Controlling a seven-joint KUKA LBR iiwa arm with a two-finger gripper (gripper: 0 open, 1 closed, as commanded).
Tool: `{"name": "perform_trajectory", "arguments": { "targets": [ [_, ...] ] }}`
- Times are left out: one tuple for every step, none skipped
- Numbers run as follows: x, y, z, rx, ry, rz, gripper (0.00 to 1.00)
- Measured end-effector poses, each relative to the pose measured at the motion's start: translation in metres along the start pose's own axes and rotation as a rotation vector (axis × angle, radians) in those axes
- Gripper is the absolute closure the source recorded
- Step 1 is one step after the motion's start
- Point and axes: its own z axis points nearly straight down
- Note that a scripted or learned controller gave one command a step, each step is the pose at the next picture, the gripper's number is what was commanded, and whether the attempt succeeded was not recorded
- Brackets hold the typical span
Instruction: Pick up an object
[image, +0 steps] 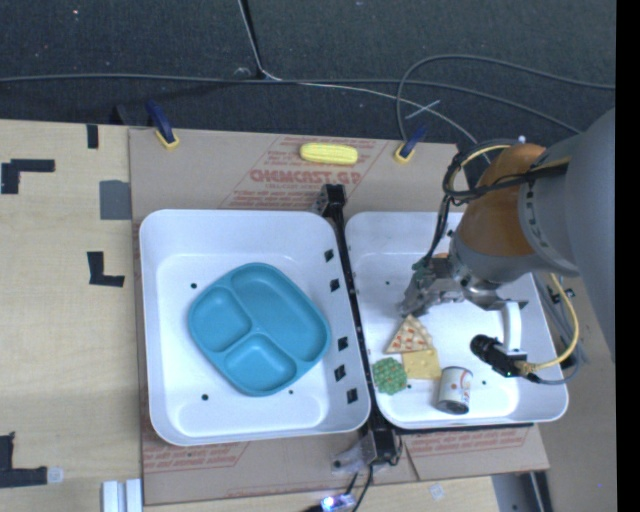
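- The bench (60, 300) is light wood with black marks, and a brown cardboard sheet (250, 170) lies on it under two shallow white bins; behind the bench there is dark carpet with thin cables.
- Nearest to the camera, at the front of the right bin (540, 405), stand a small can (454, 389) lying on its side, a green round piece (389, 375) and a yellow block (421, 363) just beside it.
- A little further in, a triangular pizza slice (408, 335) touches the yellow block. These small things are the candidates for picking.
- The left bin (160, 240) holds a blue divided plate (258, 327), which lies flat in its middle.
- The end effector (420, 297) is low in the right bin, just above the tip of the pizza slice. I cannot tell whether it is apart or together, because the dark parts blend in this view.
- Nothing is seen held by it, so I judge that the grasp is not yet done. The approach seems finished; closing on an object and lifting it are left.
- Behind it rises the grey arm (580, 200) with its orange band (500, 210).
- Farthest, on the cardboard behind the bins, lies a yellow corn cob (328, 154), between two clamps.
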Motion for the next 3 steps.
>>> {"name": "perform_trajectory", "arguments": {
  "targets": [
    [-0.007, 0.006, -0.058, -0.007, -0.002, 0.002, 1.00],
    [-0.011, -0.001, -0.104, -0.005, -0.001, 0.002, 1.00],
    [-0.011, -0.001, -0.102, -0.002, 0.000, 0.002, 1.00]
  ]
}}
